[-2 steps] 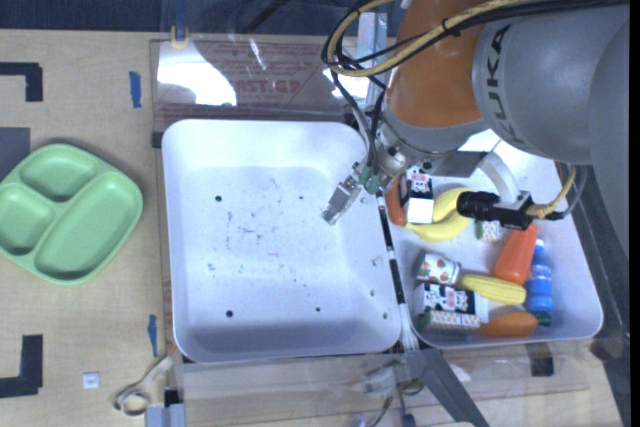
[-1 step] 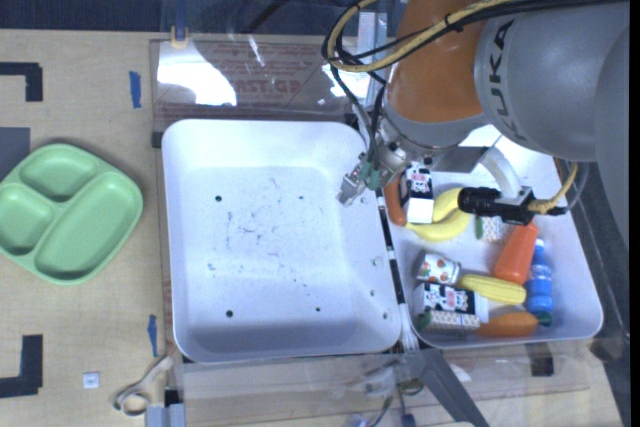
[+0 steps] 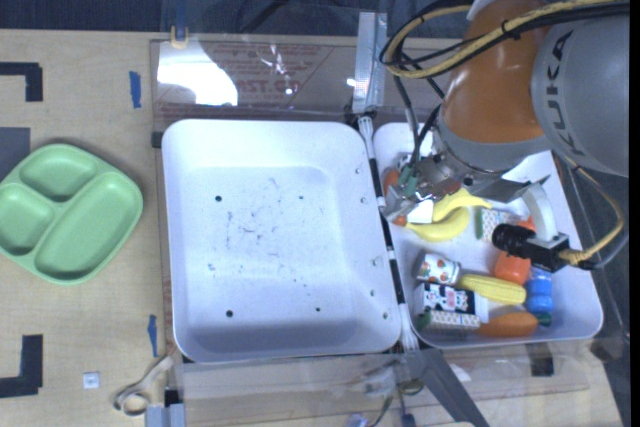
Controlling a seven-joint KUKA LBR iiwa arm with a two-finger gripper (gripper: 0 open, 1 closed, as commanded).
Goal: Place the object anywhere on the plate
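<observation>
Legible text: partial white lettering "KUK" on the grey arm housing (image 3: 590, 95), running vertically at the right edge. Faint reddish print on the clear panel (image 3: 260, 75) behind the bins was too blurred to read.

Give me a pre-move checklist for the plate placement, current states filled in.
1. Green plate reachable target, sitting on the bench left of the bins: ok.
2. Plate compartments free to receive an object: ok.
3. Hand positioned over the right bin, near the banana: ok.
4. Object secured in the hand: cannot tell, the arm hides it.
5. Left bin along the transfer path holds no obstacles: ok.
</observation>
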